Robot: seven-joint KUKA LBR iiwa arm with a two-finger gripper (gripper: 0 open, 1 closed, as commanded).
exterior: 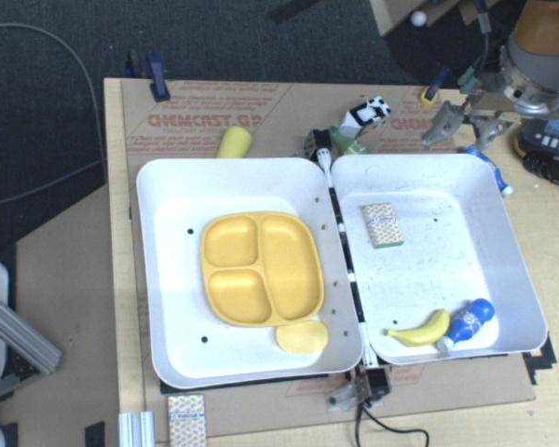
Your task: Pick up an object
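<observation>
In the right bin (503, 250) a small patterned block (382, 224) lies near the far left. A yellow banana (419, 329) and a blue and white object (470, 319) touch each other at the near edge. The left bin (168, 250) holds a yellow divided plate (261, 268), and a pale yellow disc (302, 336) lies at the plate's near rim. My gripper (461, 127) hangs over the far rim of the right bin, apart from all objects. Its two grey fingers (436, 128) are spread open with nothing between them.
On the bench behind the bins lie a yellow cylinder (233, 142) and a black and white toy (368, 113). A blue clamp (156, 74) grips the board's far left edge. A small patterned box (186, 417) sits in front of the left bin.
</observation>
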